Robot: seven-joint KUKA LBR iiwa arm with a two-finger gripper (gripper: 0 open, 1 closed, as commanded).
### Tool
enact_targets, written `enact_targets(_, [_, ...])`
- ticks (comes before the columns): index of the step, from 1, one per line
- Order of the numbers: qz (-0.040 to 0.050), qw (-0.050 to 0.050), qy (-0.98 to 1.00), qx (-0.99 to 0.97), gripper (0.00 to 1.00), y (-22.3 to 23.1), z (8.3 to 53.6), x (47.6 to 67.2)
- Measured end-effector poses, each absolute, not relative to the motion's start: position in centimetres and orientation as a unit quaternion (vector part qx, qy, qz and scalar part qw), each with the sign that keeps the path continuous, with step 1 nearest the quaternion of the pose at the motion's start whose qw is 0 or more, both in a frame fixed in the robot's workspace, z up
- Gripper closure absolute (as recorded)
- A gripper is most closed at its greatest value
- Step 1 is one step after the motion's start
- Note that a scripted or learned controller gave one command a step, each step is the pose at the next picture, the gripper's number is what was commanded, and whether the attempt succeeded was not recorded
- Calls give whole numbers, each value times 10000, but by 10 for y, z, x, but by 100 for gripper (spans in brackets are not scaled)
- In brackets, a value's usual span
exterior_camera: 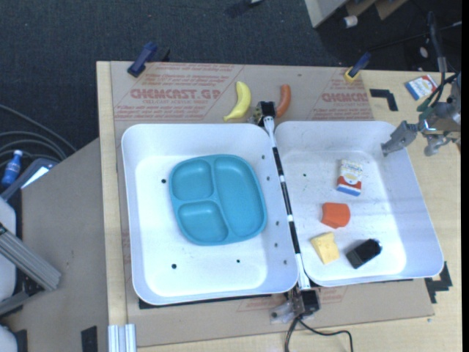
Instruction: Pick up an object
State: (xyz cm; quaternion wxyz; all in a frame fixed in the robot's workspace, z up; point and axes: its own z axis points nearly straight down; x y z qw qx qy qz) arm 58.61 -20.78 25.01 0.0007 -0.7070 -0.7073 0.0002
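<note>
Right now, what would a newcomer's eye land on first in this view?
The blue divided plate filling the left bin stands out most. In the right bin lie a small carton, an orange block, a yellow piece and a black object. The gripper sits at that bin's far right corner.

You've got a blue divided plate [218,198] sitting about mid left bin [146,270], tilted a bit, three compartments. Behind the bins on the brown board [183,86], a yellow banana [239,101] and an orange sausage-shaped thing [283,100] lie near the far edge, either side of the seam between the bins. A blue clamp [143,59] grips the board's far left corner, another clamp [357,66] sits along the far edge toward the right. Black cables [37,134] loop on the floor off the left.
</note>
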Motion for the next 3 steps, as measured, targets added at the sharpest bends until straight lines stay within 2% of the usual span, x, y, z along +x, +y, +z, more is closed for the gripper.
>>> enact_targets(1, [-15,-32,-7076,-7066,0,-198,88,609])
enact_targets(2, [-8,-7,-7077,-7066,0,-151,85,656])
enact_targets(3, [-6,-21,-7082,-7060,100,-152,96,656])
